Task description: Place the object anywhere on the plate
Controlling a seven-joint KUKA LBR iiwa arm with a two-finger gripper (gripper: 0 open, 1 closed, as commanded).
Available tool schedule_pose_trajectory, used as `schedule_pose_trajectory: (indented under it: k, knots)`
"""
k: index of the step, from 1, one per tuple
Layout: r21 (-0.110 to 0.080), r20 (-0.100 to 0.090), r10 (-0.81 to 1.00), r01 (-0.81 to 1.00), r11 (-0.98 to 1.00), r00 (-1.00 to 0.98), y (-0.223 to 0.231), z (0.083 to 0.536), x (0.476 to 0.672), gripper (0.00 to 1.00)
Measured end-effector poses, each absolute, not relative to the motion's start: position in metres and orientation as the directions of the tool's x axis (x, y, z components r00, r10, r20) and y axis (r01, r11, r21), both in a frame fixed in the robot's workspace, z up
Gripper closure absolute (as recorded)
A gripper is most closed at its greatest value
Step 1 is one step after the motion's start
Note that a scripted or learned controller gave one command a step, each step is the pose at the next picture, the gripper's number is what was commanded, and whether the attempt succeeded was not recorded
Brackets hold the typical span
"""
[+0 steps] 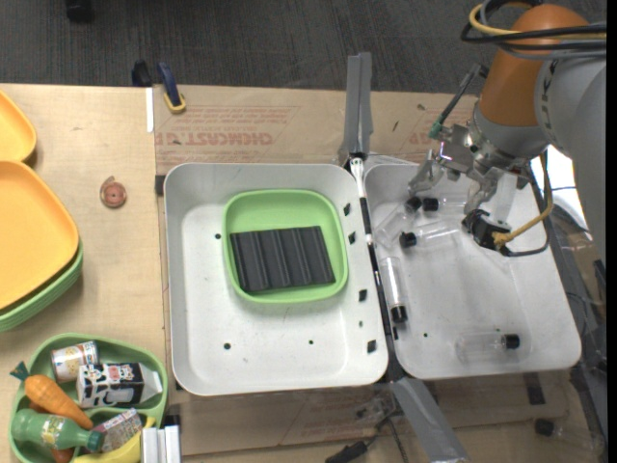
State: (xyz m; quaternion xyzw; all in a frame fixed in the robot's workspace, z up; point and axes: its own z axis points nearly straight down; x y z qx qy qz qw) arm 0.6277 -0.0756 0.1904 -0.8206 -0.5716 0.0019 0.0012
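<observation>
Upside-down "CHEMCYZL" on the cardboard sheet (227,128)

Your two bins sit side by side mid-frame. The left bin (193,355) holds a plate (236,215) in its upper half, a ridged slab (281,258) lying on it. The right bin (540,355) has the gripper (453,177) above its upper part. A bowl of groceries (39,355) sits lower left; stacked dishes (29,249) at left edge.

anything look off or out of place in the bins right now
One oddity: the green plate in the left bin already carries a dark ribbed slab, sitting slightly askew. The gripper is over the right bin. Nothing looks spilled or damaged.
</observation>
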Motion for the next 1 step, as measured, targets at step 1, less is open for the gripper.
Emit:
schedule_pose_trajectory:
  k: [1]
  knots:
    - [-0.002, -0.003, 0.847, 0.847, -0.532, 0.532, -0.009, 0.1904, 0.6352, 0.0]
